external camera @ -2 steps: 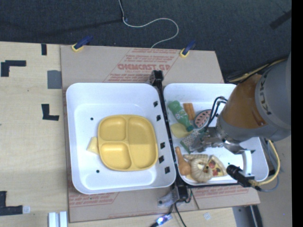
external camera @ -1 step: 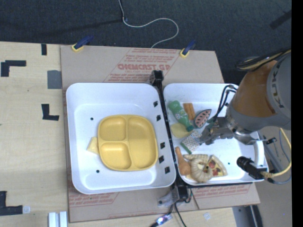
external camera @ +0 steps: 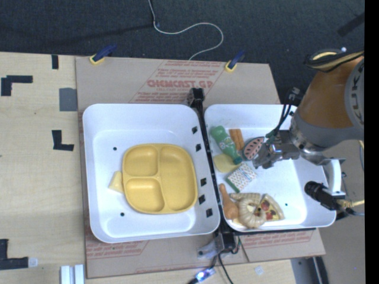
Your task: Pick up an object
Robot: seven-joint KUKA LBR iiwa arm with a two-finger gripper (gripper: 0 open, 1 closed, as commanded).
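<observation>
Nearest the camera, along the front wall of my right-hand shallow white bin [external camera: 296, 223], lies a heap of toy food: a tan pretzel-like pastry [external camera: 247, 209] with a wedge of pizza [external camera: 270, 208] touching it, and a slim orange carrot-shaped piece [external camera: 226, 198] just beside them. A little further back sits a small flat speckled green-and-white packet [external camera: 241, 175], then a pale yellow rounded piece [external camera: 224, 163] against the divider. Beyond those stand a green plastic bottle [external camera: 221, 138] and a thin orange stick [external camera: 237, 138] side by side, and a round reddish-pink object with a dark mesh face [external camera: 254, 147] next to them.

My end effector [external camera: 267, 154] hangs low over the middle of this bin, just right of the round reddish-pink object and close above the speckled packet. I cannot tell from this slant whether it is open or closed, and nothing is visibly in its grip.

The left-hand white bin [external camera: 98, 176] holds a yellow three-section plate [external camera: 160, 178] with a pale yellow wedge [external camera: 116, 182] at its left rim. Both bins rest on a cardboard sheet [external camera: 177, 81] on the wooden worktop [external camera: 35, 158].

I judge I am at the approach stage, with nothing picked yet. The next move calls for settling on one target, likely the reddish object or the packet, centring over it and descending squarely, since the neighbours crowd close.
</observation>
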